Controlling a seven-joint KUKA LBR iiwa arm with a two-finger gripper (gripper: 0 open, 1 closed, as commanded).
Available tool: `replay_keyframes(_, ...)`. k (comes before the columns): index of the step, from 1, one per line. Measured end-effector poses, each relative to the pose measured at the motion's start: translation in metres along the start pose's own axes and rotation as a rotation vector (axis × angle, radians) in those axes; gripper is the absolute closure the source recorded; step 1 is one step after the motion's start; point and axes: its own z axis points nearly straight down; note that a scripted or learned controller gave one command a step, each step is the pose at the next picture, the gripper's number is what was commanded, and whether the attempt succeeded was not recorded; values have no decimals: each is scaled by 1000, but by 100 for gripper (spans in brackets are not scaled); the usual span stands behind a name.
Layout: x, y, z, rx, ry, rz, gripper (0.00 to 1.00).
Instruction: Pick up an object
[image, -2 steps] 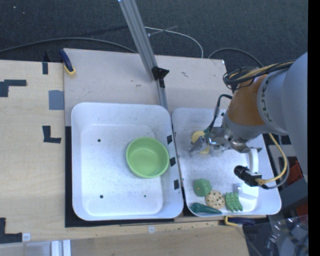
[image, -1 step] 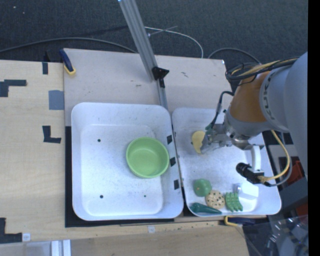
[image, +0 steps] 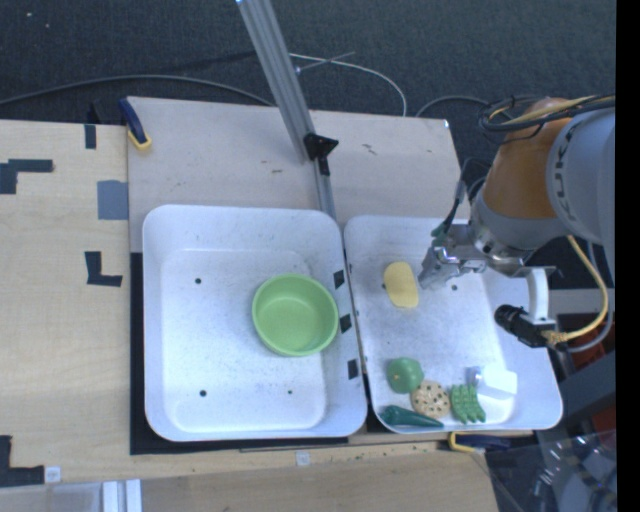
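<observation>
Pincer (image: 437, 268) beside rounded yellow lump (image: 402, 285)

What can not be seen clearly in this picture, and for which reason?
- Claw, camera view: small and blurred; open or shut cannot be told.
- Contact between claw and yellow object: too small to judge.
- Small items near the right bin's lower rim, as the speckled ball: too small to identify.
- Arm: cut off by the right edge.

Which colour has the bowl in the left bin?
Light green; the bowl shows clearly in the camera view.
</observation>
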Motion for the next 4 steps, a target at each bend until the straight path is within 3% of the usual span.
replay_keyframes(2, -9, 0, -102, -2, 0, -2, 100)
replay_keyframes(4, 103, 19, -76, 7, 2, -6, 100)
